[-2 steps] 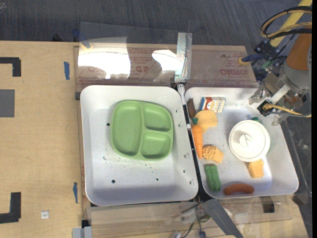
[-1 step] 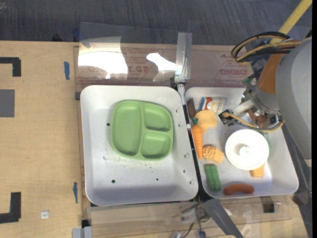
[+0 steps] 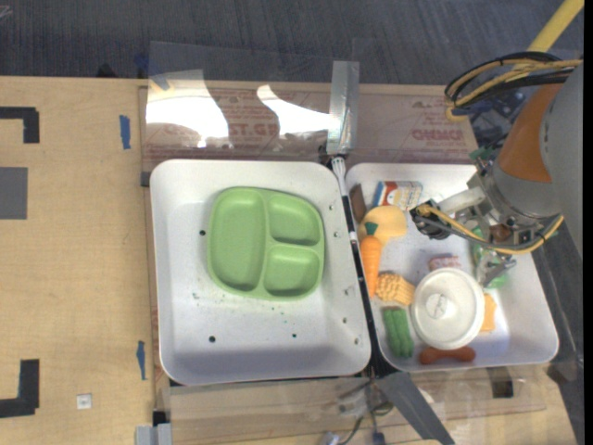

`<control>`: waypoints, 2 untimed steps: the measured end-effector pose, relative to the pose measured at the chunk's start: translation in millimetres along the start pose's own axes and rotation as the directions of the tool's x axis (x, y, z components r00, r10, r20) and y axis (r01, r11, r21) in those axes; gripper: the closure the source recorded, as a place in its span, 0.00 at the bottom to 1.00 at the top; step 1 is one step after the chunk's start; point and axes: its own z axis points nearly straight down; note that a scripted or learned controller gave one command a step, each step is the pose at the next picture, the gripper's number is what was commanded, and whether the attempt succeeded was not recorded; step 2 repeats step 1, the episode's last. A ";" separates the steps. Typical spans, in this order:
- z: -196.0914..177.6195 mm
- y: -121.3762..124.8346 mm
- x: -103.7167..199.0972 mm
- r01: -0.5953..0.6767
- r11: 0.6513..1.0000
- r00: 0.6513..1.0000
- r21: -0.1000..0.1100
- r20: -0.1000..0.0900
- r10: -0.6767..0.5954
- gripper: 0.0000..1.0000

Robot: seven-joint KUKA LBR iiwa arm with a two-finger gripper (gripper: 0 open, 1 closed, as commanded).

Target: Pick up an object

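Observation:
The right bin (image 3: 542, 318) holds several toy foods. A white round cup (image 3: 448, 308) stands near its front, with a red sausage (image 3: 447, 354) just in front of it. An orange carrot (image 3: 371, 256), a yellow corn cob (image 3: 393, 288) and a green vegetable (image 3: 397, 330) lie along the bin's left side. A yellow round piece (image 3: 386, 221) and a red, white and blue carton (image 3: 397, 194) sit toward the back. My gripper (image 3: 491, 260) hangs over the right part of this bin, just right of and behind the cup, above a small green item (image 3: 497, 279). I see nothing held in it.
The left bin (image 3: 176, 323) carries a green divided plate (image 3: 266, 241). A metal divider (image 3: 357, 276) separates the bins. The arm's orange band (image 3: 530, 146) and looped cables (image 3: 500, 72) cover the right bin's back right corner. Brown board lies to the left.

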 end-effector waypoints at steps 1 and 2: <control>73.3 -16.2 -20.1 0.003 1.000 1.000 0.004 0.010 -0.003 0.00; 73.3 -16.2 -20.1 0.003 1.000 1.000 0.004 0.010 -0.003 0.00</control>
